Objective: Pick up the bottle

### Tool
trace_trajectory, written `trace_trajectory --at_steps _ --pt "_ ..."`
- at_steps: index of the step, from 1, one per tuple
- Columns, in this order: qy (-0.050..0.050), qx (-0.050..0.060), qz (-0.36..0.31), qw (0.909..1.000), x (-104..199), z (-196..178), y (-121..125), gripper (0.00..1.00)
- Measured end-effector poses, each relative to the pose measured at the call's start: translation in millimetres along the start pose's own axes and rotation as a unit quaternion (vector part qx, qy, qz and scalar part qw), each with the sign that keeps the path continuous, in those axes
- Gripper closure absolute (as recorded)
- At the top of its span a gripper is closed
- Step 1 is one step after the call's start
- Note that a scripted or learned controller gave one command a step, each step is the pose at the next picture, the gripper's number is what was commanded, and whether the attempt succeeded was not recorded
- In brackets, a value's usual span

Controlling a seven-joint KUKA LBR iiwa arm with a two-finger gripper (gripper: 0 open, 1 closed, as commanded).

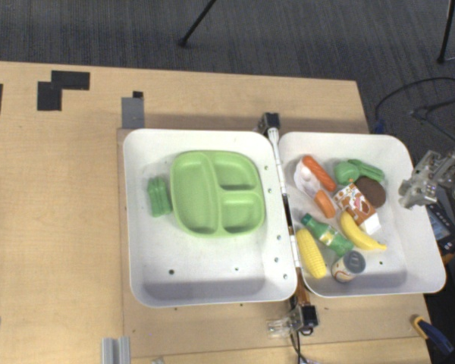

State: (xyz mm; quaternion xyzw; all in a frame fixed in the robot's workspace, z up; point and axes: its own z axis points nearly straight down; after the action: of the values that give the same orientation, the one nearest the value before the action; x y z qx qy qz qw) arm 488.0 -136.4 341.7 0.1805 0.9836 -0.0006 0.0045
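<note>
A small green bottle lies tilted among toy food in the right bin, its cap pointing up-left. It sits between a corn cob and a banana. My gripper hovers at the right bin's right rim, well to the right of the bottle and apart from it. Nothing shows between its fingers.
The right bin also holds a carrot, a green vegetable, a brown round piece, a red-and-white packet and a grey-blue round piece. The left bin carries a green divided plate and a green ribbed piece.
</note>
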Motion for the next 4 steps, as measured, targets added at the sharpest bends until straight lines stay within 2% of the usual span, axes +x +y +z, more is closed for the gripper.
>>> trace_trajectory --at_steps 1,2,3,4 --pt "-0.001 -0.002 -0.023 0.9997 30 -140 82 1.00" --pt "-0.002 -0.002 -0.254 0.9671 41 -195 112 1.00" --pt "-0.001 -0.003 -0.354 0.9353 57 -195 170 1.00" --pt "-0.001 -0.003 -0.375 0.9270 66 -195 202 1.00"
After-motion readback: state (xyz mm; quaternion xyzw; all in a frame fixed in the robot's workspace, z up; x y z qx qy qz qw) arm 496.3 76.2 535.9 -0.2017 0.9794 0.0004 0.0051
